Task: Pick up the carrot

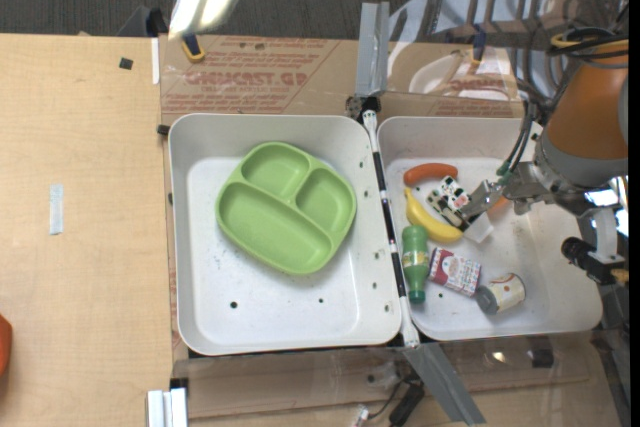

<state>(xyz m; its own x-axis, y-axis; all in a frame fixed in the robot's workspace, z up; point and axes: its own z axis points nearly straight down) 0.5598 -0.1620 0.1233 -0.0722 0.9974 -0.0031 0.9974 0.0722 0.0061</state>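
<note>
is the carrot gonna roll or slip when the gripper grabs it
The carrot looks smooth, rounded and tapered, so it may well roll or squirt sideways under a squeeze. It looks like a rigid toy, likely light and stiff rather than floppy. It lies close to the banana and a small black-and-white item, so a push would probably nudge those too.

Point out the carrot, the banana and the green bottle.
carrot (430,173): camera view, middle of its orange body.
banana (432,220): camera view, lower yellow curve.
green bottle (414,260): camera view, middle of its body, by the right bin's left wall.
</note>
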